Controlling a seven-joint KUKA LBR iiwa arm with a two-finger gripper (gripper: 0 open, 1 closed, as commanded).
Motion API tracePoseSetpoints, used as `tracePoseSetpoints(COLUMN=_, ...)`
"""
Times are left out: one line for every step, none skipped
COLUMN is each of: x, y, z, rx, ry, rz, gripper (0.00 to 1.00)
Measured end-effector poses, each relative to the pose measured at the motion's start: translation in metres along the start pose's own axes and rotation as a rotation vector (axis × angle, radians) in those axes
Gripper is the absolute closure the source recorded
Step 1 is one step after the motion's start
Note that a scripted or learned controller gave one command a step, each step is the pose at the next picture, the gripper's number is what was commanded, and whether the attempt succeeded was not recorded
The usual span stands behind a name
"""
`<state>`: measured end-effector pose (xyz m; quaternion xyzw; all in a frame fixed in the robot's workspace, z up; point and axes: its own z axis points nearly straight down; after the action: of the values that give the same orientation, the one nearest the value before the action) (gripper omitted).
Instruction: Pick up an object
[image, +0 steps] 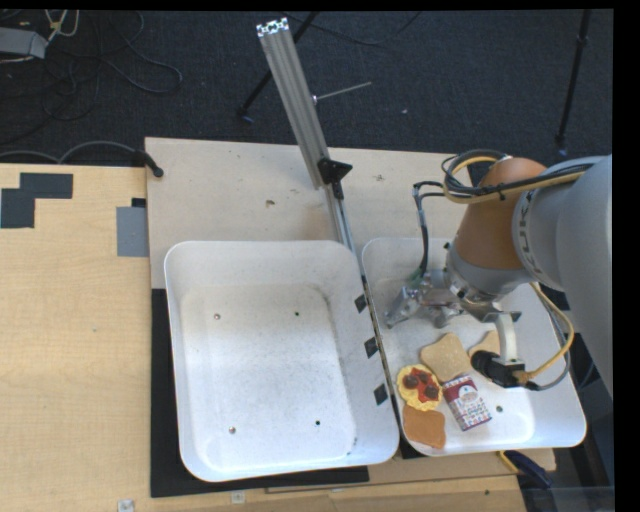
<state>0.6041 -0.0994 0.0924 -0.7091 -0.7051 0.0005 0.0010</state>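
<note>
My arm (525, 235) reaches in from the right and sits over the right bin (560, 425), wrist bent down so the gripper (425, 305) points into the bin's upper-left part, close to the divider between the bins. I can't tell the gripper's state from here; the metal bits blur together at this angle, and I see nothing held.

The objects are all bunched in the right bin's lower half: a toast slice (445, 355), a pizza piece (419, 387) touching it below-left, a red carton (467, 403) just right of the pizza, and an orange-brown bread piece (425, 429) at the near edge. They're crowded against the bin's left wall, probably where things slide to on the shallow floor.

The gripper sits above the toast, near it but apart as far as I can judge. The left bin (200, 440) has only speckles. Pick not done yet, I'd say. The toast is the nearest target; being flat, it will likely be hard to pinch. Cables (545, 370) loop close to the carton.
</note>
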Motion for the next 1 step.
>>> tracePoseSetpoints(x=-0.0022, y=-0.0006, z=-0.0099, rx=0.001, ry=0.001, rz=0.007, gripper=1.00)
